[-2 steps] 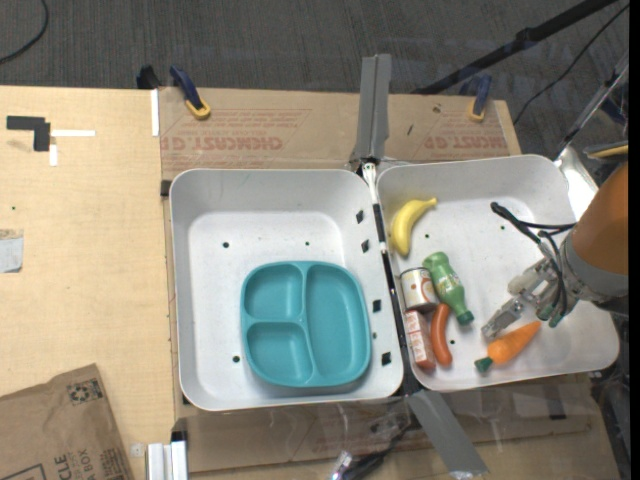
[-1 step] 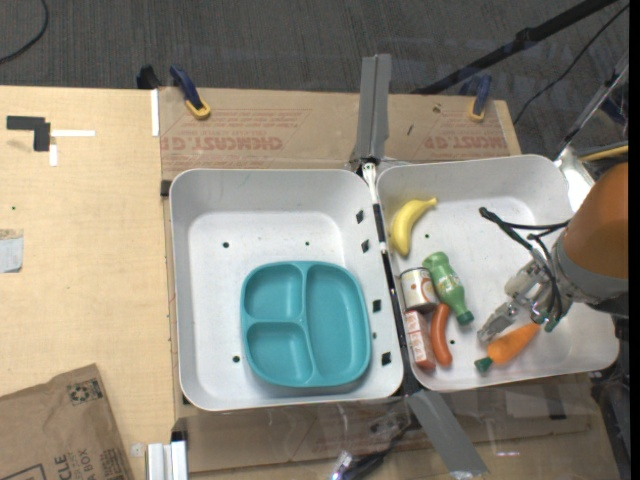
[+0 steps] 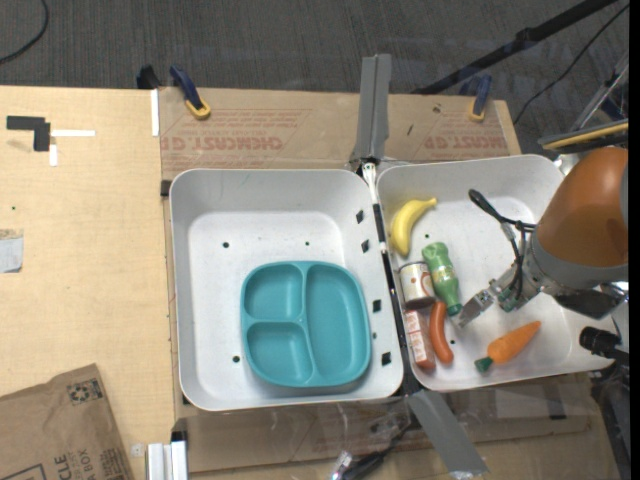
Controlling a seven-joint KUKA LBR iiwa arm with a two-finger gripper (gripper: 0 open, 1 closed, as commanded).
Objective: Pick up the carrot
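The orange carrot (image 3: 512, 343) with a green stub end lies tilted on the floor of the right bin (image 3: 470, 183), near its front right corner. My gripper (image 3: 492, 304) hangs just above and to the left of the carrot, between it and a green bottle (image 3: 442, 278). It stands open, nothing sits between its fingers, and it is apart from the carrot. The arm's orange band (image 3: 592, 208) covers the bin's right wall.
A yellow banana (image 3: 408, 222), a small can (image 3: 416, 284) and a red sausage (image 3: 440, 332) lie along the right bin's left side. The left bin (image 3: 200, 268) holds a teal divided plate (image 3: 305, 323). A dark cable (image 3: 495, 213) trails over the right bin.
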